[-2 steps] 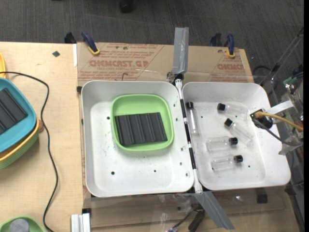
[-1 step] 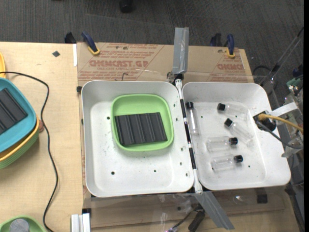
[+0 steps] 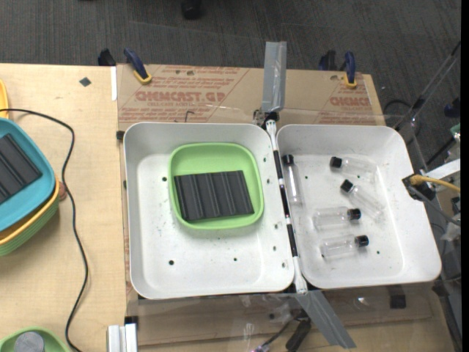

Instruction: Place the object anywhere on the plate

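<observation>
Five clear tubes with black caps lie in the right-hand bin (image 3: 410, 262), as I see it on my remote feed. One tube (image 3: 291, 182) runs along the bin's nine o'clock wall. A second (image 3: 355, 166) sits toward twelve o'clock and a third (image 3: 360, 195) near the centre. A fourth (image 3: 336, 216) and a fifth (image 3: 341, 247) lie side by side toward six o'clock. All five lie flat and apart from one another.

The green plate (image 3: 217, 158) rests in the left-hand bin (image 3: 146, 262), toward its twelve o'clock side, with a dark ribbed mat (image 3: 215, 195) on it. At nine o'clock on my screen, a teal tray (image 3: 29, 189) stands on the wooden bench (image 3: 80, 284), beside a black cable (image 3: 73, 196).
</observation>
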### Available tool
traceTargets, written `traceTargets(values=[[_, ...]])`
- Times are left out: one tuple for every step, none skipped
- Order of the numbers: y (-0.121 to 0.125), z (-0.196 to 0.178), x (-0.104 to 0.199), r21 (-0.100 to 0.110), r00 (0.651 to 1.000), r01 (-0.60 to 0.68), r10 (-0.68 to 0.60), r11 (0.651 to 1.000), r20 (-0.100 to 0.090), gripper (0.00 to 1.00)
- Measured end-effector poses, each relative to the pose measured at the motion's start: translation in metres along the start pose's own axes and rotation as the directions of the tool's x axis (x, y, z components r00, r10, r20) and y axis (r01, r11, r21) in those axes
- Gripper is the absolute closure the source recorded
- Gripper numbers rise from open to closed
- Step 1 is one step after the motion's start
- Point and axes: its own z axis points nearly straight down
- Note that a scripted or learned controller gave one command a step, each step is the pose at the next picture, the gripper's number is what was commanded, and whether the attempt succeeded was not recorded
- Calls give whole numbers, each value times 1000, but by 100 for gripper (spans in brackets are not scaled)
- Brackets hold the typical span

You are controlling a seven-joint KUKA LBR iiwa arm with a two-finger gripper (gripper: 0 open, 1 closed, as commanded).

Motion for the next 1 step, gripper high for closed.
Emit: traceTargets(values=[[26, 7, -5, 0, 1000, 0, 0, 1000, 0, 0]])
